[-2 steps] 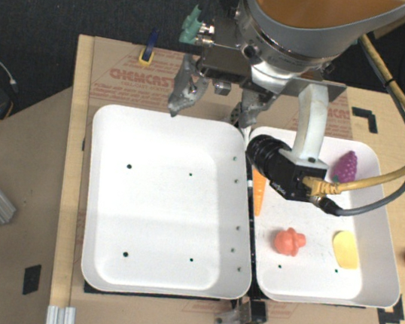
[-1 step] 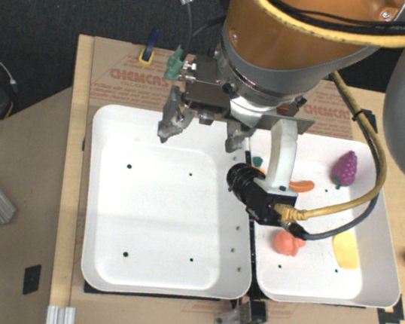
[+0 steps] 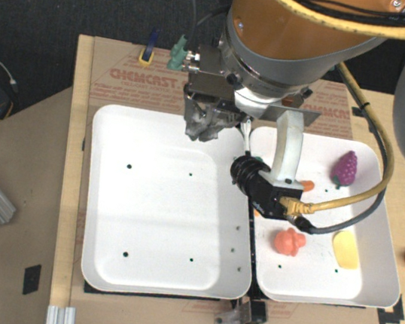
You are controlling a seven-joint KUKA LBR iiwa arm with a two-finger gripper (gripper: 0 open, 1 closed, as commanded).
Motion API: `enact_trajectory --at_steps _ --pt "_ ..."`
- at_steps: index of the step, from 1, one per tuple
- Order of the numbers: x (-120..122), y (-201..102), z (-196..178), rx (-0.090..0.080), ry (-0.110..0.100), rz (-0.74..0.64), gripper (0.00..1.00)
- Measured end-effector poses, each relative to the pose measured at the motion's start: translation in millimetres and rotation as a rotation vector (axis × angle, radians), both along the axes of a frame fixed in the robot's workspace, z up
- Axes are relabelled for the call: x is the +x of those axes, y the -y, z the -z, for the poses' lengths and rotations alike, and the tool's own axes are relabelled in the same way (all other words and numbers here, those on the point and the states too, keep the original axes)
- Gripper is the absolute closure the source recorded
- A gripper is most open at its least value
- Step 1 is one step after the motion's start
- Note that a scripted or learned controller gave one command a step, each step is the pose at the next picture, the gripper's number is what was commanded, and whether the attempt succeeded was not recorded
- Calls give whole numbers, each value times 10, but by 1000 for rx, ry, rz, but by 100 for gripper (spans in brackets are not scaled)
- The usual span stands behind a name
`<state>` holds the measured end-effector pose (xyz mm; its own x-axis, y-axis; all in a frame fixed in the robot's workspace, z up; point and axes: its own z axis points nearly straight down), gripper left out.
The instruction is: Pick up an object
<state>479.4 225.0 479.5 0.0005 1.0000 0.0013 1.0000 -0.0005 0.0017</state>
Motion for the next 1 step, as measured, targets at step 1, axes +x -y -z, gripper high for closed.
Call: enact_trajectory --at_steps 1 --pt "4 -7 -103 1 2 -1 100"
